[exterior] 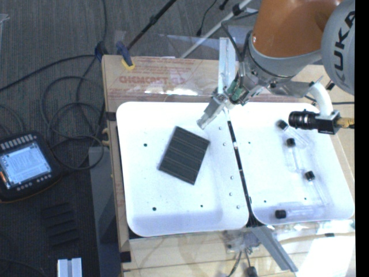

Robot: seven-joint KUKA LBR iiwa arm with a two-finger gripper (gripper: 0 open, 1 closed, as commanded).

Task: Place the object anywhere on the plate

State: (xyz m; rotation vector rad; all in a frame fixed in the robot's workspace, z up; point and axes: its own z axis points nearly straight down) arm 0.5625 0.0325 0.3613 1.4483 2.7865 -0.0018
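Note:
A dark, ribbed square plate [184,154] lies flat and turned at an angle in the left bin [138,212], a little right of its middle. My gripper [207,118] hangs over the back right corner of that bin, just beyond the plate's far corner and close to the divider between the bins. Nothing can be made out in it from this angle. A clear, tube-like object [294,158] lies in the right bin [340,206], with small black pieces [309,175] around it.
A black cylinder on a white bracket [307,120] juts over the right bin's back edge. The arm's orange and grey body [288,22] covers the back right. A pendant [23,165] and cables lie on the floor at left.

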